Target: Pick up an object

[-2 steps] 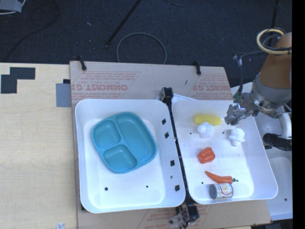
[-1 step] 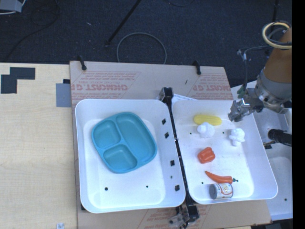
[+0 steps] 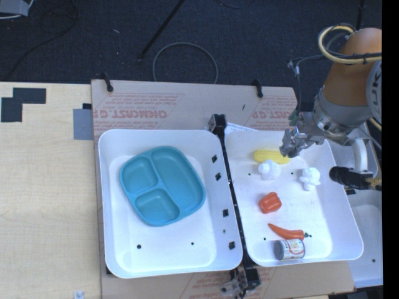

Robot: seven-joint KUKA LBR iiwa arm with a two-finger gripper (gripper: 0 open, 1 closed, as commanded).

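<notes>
My gripper [image 3: 290,147] hangs over the far part of the right bin [image 3: 340,229], right above the right end of a yellow banana-like piece [image 3: 267,156]. Whether it touches the piece I cannot tell. Below the yellow piece lies a small white object [image 3: 269,169], and another white object [image 3: 310,177] sits to its right. In the middle of the bin rests a red-orange pepper [image 3: 270,202]. Nearer the front lie an orange chili [image 3: 287,232] and a small can [image 3: 289,249] on its side.
The left bin [image 3: 118,242] holds a blue divided plate [image 3: 162,184]. A black divider [image 3: 227,192] runs between the two bins. The arm's orange band [image 3: 358,48] rises at the right, with a black attachment [image 3: 350,177] sticking out beside the bin's right wall.
</notes>
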